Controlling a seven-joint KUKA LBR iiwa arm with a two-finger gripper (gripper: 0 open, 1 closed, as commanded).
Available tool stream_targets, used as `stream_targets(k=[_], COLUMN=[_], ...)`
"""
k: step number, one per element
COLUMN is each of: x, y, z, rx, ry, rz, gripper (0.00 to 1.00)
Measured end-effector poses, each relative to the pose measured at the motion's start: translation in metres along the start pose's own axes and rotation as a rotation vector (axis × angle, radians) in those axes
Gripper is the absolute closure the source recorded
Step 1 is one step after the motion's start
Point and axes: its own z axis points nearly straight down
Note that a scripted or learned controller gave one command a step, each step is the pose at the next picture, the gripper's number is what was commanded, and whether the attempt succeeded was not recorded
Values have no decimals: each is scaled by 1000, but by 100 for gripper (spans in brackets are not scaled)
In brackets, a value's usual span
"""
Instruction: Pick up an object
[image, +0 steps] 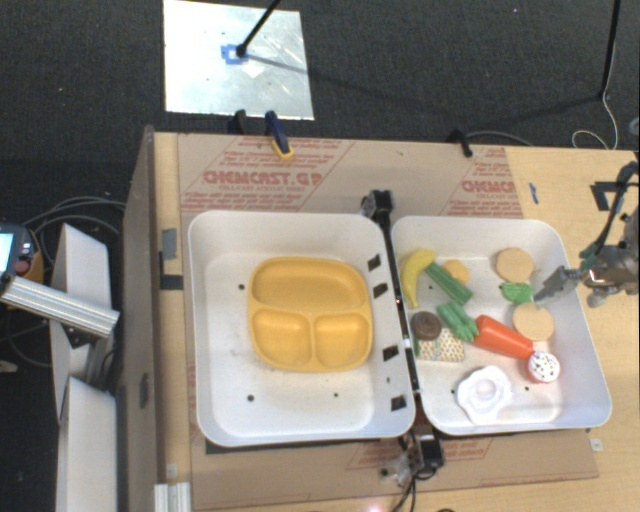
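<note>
The right bin (575, 400) holds several toy foods. A yellow banana (415, 272) lies at its left, with a green bean-like piece (450, 285) beside it. An orange carrot (503, 338) sits in the middle. Two tan round cookies (514, 264) (533, 322) lie near a small green leafy piece (517, 292). My gripper (553, 285) reaches in from the right edge and hangs over the bin's right side. Its tip is just right of the leafy piece and above the lower cookie. Nothing shows in its grasp.
The left bin (215, 300) holds a yellow divided plate (308, 310). In the right bin also lie a brown disc (426, 324), a patterned cracker (441, 348), a white lid-like piece (484, 390) and a red-dotted white ball (543, 367). Black clips run along the divider (395, 300).
</note>
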Motion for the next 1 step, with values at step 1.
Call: stream_targets(k=[1], x=[29], y=[-11], z=[167], rx=[2], ry=[2], rz=[1], gripper=[0])
